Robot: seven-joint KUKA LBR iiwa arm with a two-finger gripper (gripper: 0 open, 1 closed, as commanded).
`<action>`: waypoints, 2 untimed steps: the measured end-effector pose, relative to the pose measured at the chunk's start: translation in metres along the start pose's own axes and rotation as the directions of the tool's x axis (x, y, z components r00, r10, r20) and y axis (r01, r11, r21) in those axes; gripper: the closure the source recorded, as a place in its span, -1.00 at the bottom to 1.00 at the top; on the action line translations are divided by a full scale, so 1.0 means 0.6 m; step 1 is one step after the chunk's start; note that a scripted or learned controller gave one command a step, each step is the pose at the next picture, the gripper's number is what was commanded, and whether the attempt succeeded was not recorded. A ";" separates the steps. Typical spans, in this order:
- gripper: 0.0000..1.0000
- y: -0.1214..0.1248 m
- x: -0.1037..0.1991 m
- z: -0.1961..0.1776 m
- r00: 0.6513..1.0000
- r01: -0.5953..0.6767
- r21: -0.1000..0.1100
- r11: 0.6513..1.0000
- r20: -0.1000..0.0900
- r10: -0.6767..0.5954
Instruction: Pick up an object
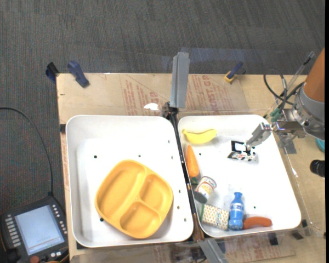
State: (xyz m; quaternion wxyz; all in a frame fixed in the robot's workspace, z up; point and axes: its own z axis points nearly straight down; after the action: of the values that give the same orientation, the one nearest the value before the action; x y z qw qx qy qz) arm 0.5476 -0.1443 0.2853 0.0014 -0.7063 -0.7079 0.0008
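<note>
Objects for picking lie in the right bin [279,163]: one banana [200,136], one carrot [192,161], one small can [206,186], one wrapped packet [215,216], one blue bottle [236,210], one sausage [257,222], one black-and-white item [242,152]. Left bin [77,147] holds one yellow divided tray [134,198]. Gripper [255,140] just above the black-and-white item; jaw state cannot be told. Brown bench [115,95], two blue clamps [77,73], grey carpet [126,26].

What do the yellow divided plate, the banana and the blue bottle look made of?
Yellow divided plate: likely moulded plastic, smooth, evenly coloured, with soft sheen on its ridges. Banana: probably a plastic toy, uniformly yellow and unblemished, though real fruit can't be excluded. Blue bottle: seemingly plastic with a white cap; too small to be sure.
</note>
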 end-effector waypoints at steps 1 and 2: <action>-1.00 -0.092 -0.025 0.218 0.999 -0.048 0.002 0.999 -0.002 0.048; -1.00 -0.089 -0.048 0.333 0.990 -0.142 0.004 0.990 -0.002 0.142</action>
State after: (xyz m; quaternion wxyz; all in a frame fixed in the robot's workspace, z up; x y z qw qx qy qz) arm 0.4939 -0.1734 0.0854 0.0035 -0.7550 -0.6557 0.0013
